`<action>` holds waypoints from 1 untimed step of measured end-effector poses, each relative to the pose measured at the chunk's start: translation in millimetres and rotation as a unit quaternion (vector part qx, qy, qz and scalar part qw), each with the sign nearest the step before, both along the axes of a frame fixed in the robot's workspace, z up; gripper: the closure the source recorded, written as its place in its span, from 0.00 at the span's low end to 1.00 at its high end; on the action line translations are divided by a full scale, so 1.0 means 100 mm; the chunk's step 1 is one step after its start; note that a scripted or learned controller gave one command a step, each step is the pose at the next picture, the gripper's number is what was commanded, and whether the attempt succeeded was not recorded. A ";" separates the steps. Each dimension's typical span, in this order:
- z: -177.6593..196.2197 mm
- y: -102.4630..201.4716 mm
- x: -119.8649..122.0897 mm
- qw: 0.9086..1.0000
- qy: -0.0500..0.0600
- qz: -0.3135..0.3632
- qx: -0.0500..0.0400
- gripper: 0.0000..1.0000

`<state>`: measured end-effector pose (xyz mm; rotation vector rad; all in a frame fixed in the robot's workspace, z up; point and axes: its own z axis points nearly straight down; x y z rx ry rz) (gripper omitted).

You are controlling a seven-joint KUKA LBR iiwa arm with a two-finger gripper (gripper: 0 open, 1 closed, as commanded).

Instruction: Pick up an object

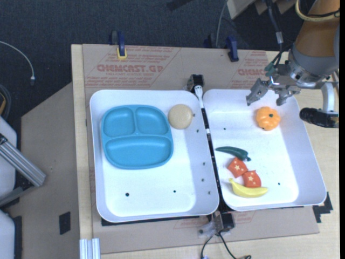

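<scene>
- the gripper (pixel 268 93) hangs over the far edge of the right bin (pixel 302 161), its two fingers spread apart with nothing between them.
- a small orange pumpkin (pixel 268 117) lies in that bin just below the gripper, not touching it.
- nearer the front of the same bin sit a green pepper (pixel 233 152), two red pieces (pixel 243 170) and a banana (pixel 247 189), close together.
- the left bin (pixel 108 198) holds a blue divided plate (pixel 137 136) with a beige ball (pixel 180 116) just beside its far right corner.
</scene>
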<state>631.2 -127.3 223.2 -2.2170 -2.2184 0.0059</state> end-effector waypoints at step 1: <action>-0.56 0.06 -0.09 1.000 0.000 0.000 0.000 0.00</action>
